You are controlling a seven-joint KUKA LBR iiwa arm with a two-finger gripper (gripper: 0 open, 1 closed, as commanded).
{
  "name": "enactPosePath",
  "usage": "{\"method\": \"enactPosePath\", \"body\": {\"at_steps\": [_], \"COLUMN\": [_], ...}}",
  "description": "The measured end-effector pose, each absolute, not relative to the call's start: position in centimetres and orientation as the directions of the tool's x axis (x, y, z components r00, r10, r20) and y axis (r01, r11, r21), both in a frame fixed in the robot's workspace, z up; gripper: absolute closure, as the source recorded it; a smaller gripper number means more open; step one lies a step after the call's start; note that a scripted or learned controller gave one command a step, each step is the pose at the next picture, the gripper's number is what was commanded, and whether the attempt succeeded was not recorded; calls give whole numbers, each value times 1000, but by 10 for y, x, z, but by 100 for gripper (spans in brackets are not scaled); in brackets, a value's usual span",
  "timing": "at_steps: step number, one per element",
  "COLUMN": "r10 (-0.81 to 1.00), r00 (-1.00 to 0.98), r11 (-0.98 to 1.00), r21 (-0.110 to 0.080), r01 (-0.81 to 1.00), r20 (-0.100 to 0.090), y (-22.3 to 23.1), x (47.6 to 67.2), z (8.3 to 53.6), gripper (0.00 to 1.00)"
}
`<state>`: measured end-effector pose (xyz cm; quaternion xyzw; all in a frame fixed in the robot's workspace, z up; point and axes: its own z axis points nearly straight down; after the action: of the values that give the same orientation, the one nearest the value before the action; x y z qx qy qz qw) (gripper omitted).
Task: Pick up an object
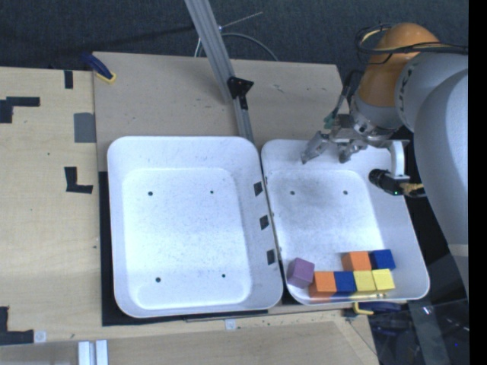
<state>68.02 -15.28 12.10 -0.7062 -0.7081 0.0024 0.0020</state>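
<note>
A cluster of small coloured blocks lies in the right bin [396, 226], packed against its near wall: a purple block [301, 270] sits at the cluster's left end, slightly turned and a little apart from the rest. Beside it runs a front row of an orange block [325, 281], a blue block [345, 281] and two yellow blocks [374, 280], with a second orange block [355, 261] and a second blue block [382, 259] forming a back row that touches the front one. All look like plain cubes with matte faces. The jaws [329, 150] hang over the far rim of the same bin, at the opposite end from the blocks and well apart from them, with bare white bin floor between. The two fingers [312, 151] are spread, released, with nothing between them. The left bin [122, 204] sits just beside the right bin on the surface [46, 226].
</note>
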Motion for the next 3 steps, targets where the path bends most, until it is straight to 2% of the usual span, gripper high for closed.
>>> {"method": "enactPosePath", "body": {"at_steps": [1,2,3], "r10": [1000,1000,1000], "r00": [5,-2,-3], "r11": [-6,2,3], "r21": [-11,-3,5], "r01": [1000,1000,1000], "r20": [-16,-1,1], "y": [-130,-91,-65], "x": [679,667,609], "z": [101,101,197], "gripper": [0,0,0]}}
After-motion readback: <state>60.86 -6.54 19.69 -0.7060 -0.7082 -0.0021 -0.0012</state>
